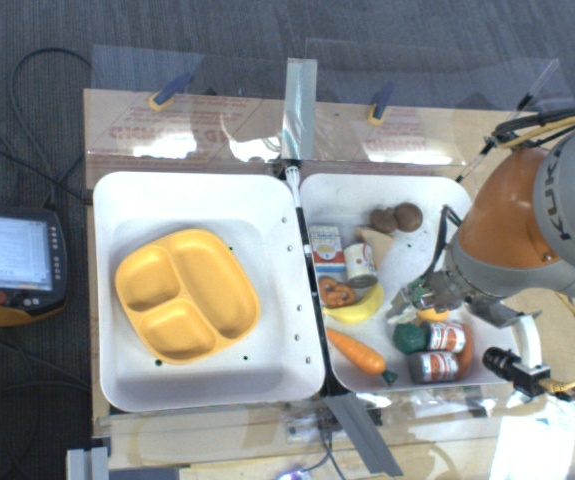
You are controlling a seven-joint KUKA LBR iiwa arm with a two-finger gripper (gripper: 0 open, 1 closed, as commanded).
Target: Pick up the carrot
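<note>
Carrot (356,352) lies loose, below-left of gripper (414,299), near front wall of right bin (447,186). Two cans (437,353) just below gripper. Banana (357,306) to its left. Finger spread cannot be told. Yellow tray (186,293) well left.

Two bins side by side on the bench (107,108), goods crowded into the right one.

The yellow divided plastic plate (185,293) lies in the left bin (117,198). In the right bin (422,186), the orange carrot (355,351) lies at the near edge, a banana (359,306) just behind it, two cans (437,353) to its right, the end effector (417,298) over them.
</note>
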